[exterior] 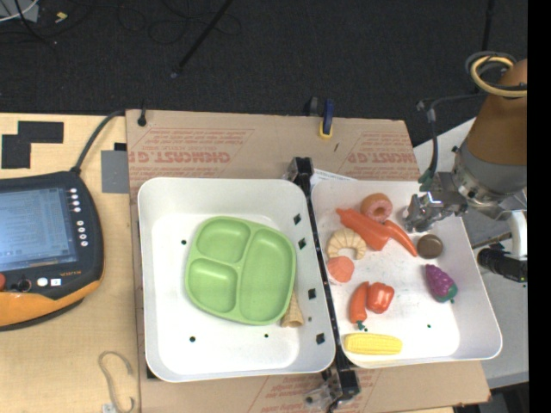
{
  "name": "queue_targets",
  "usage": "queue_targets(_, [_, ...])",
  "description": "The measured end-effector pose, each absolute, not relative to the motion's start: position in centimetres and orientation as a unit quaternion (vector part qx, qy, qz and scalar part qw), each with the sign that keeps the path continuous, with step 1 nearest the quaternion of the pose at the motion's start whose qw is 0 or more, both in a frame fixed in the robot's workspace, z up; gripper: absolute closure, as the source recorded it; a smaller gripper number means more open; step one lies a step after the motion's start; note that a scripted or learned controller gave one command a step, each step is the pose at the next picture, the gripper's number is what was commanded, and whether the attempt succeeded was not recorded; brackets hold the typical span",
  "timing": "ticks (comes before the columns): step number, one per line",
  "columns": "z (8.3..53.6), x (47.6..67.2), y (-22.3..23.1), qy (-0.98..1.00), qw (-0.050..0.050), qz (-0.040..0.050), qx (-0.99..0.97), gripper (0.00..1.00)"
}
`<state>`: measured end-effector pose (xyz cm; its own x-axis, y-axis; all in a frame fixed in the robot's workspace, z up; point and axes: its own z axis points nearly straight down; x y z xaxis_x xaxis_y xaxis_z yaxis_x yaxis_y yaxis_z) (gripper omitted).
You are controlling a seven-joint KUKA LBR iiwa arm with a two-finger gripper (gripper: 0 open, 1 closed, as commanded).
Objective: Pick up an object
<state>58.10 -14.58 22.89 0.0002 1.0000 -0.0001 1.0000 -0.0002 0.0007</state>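
At far left of the frame a teach pendant lay on the worktop, screen lit, not part of the job. Left bin sat centre-left; it held a green divided plate, with a small cone-like piece tucked at the plate's lower right edge.

Right bin sat touching the left one along the middle divider. All the candidate objects were there, still lying on the bin floor: a shrimp-like curl and a pinkish round slice near the divider, an orange carrot running diagonally above them, a donut at upper centre, a red pepper with a small orange piece just beside it, corn at the lower edge, a brown round thing by the carrot tip, purple grapes lower right.

Gripper was at the upper right of the right bin, near the donut and the carrot's tip. Nothing was visible between its fingers; whether they were apart or together could not be told at this size and angle.

Progress judgement: early. No object was lifted or clamped. Remaining: settle on a target, close on it, and raise it clear of the bin.
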Motion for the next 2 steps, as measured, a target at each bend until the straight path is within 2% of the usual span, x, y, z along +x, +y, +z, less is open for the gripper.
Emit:
queue_targets(1, [23.8, 54.7, -10.3, 0.708, -0.002, -0.0005, 0.706, 1.00])
queue_targets(2, [21.7, 51.6, -6.5, 0.708, -0.004, -0.0018, 0.707, 1.00])
